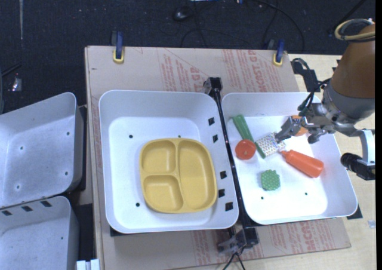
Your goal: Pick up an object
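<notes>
Left bin: we saw it hold a yellow plate with three compartments, lying flat near the bin's middle.

Divider: the two bins met along a dark strip with black clips.

Right bin: we counted five small things in it, all in its left and middle part.

Green stick: it lay at a slant near the right bin's left wall, its lower end just above the red ball.

Red ball: it sat just beside the grater, to its left.

Grater: a small grey meshed piece, tilted, between the red ball and the carrot.

Green disc: it lay apart from the rest, below the grater.

Carrot: orange, slanting down to the right, just right of the grater.

Gripper: it hung low over the right bin, just above and right of the grater; we could not tell how it was set, nor whether it touched anything.

Arm: it reached in from the right, above the bin's right wall.
</notes>
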`<action>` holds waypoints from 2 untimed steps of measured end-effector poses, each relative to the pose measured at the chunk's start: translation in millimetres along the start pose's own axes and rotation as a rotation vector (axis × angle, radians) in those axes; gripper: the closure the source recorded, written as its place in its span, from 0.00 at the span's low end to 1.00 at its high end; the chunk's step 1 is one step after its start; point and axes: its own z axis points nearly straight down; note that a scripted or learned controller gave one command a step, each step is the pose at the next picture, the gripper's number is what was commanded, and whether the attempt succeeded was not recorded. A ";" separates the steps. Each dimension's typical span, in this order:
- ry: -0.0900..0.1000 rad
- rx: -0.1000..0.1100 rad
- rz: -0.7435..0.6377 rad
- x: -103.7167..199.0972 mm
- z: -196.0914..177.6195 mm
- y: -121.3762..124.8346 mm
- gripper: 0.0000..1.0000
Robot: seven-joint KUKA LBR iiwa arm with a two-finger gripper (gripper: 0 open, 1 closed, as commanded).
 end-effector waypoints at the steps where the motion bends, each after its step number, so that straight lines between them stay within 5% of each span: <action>1: -0.002 -0.011 -0.003 0.3 -5.7 2.7 0.00; 2: -0.001 -0.007 -0.001 2.8 37.6 3.6 0.00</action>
